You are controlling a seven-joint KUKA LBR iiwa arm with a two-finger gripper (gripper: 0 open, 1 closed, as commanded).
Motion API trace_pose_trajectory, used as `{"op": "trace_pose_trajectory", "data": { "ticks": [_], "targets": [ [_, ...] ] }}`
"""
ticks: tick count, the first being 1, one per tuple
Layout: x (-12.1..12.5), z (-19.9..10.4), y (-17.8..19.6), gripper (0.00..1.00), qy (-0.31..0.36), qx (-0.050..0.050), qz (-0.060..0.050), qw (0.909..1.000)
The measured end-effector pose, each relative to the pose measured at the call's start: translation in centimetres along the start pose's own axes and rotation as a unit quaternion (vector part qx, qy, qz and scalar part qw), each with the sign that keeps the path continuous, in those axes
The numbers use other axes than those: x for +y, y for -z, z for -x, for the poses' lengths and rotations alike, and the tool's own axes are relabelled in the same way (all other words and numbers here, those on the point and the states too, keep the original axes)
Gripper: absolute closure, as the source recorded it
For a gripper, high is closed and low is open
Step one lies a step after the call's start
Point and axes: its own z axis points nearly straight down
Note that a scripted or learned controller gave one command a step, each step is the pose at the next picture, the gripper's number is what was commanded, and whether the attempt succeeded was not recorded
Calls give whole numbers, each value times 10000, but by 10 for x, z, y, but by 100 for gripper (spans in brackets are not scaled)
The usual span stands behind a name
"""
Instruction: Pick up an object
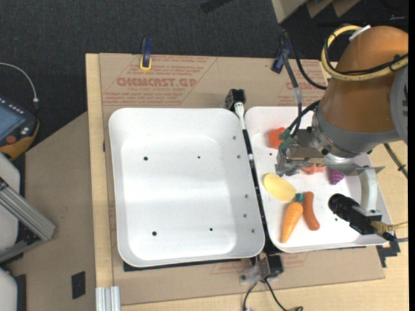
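From the camera view above the bench, the gripper (290, 166) hangs low over the right bin (324, 240), near that bin's middle. The slant hides its tip, so whether it is wide or narrow cannot be told, and nothing can be seen held in it.

All 6 loose things lie in this bin. A red-orange piece (277, 136) sits just behind the gripper, a pink piece (312, 168) and a purple piece (335, 174) just beside it, and a yellow piece (279, 188) just in front. A carrot (292, 218) and a red-brown sausage (310, 210) lie further forward, side by side.

The left bin (117, 173) holds nothing.

The step looks like the descent onto a target, probably the pink or yellow piece. The next move calls for centring on 1 item, closing, then lifting straight up.
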Motion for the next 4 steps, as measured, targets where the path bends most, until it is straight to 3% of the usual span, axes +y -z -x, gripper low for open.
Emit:
{"op": "trace_pose_trajectory", "data": {
  "ticks": [1, 4],
  "targets": [
    [-1, 3, 5, 100, -28, -14, -42, 10000],
    [1, 3, 35, 100, -18, -28, -18, 10000]
  ]
}}
